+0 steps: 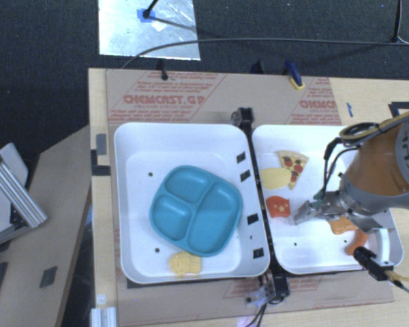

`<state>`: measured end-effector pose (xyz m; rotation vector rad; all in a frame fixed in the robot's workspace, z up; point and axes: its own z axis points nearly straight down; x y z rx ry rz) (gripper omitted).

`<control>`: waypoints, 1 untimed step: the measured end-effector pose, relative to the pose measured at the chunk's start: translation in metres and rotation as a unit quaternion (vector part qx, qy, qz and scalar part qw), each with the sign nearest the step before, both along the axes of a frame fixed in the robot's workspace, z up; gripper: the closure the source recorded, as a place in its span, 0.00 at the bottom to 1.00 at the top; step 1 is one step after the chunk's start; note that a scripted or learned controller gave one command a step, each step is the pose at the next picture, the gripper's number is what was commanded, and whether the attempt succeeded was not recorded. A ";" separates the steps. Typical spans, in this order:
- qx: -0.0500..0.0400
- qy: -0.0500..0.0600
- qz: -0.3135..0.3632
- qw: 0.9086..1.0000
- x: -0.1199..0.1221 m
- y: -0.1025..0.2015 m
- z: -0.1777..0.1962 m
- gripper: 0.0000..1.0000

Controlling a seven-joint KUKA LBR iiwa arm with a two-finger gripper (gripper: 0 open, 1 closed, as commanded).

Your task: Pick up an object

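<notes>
So the tool (pixel 304 213) is down low in the right bin (pixel 307 261), and honestly I can't tell from here how wide it's open or if it's got anything. Just to its left sits a little red piece (pixel 278 206), with a pale yellow slice (pixel 275 178) and a pizza slice (pixel 292 164) a bit further up. An orange thing (pixel 343 225) peeks out right behind it.

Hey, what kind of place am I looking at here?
Probably a robotics lab test bench: a grey and orange arm reaches over two white bins holding toy food like a pizza slice and a blue divided plate, with cables around.
</notes>
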<state>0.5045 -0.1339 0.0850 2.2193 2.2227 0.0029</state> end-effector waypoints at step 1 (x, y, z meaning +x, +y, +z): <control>0.000 -0.001 0.000 1.000 0.001 0.000 0.011 1.00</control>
